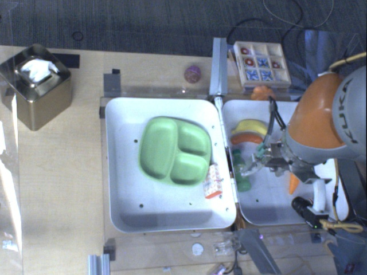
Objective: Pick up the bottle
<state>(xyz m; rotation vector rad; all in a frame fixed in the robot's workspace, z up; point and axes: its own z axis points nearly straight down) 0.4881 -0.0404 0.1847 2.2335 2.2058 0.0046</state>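
My gripper [250, 165] reaches from the right into the right bin [269, 213], low over its left side. Just below and left of it, against the bin's left wall, lies what looks like a clear bottle [237, 160] with a green end [244, 183]. The gripper partly covers it, and I cannot tell whether they touch. A small white object with a red end [213, 182] lies in the left bin [123, 153] by its right wall.
A green divided plate [175, 149] fills the middle of the left bin. The right bin also holds a yellow banana-like piece [252, 126], a red-orange piece [246, 137] and an orange carrot-like piece [293, 182]. A metal box [37, 87] stands far left.
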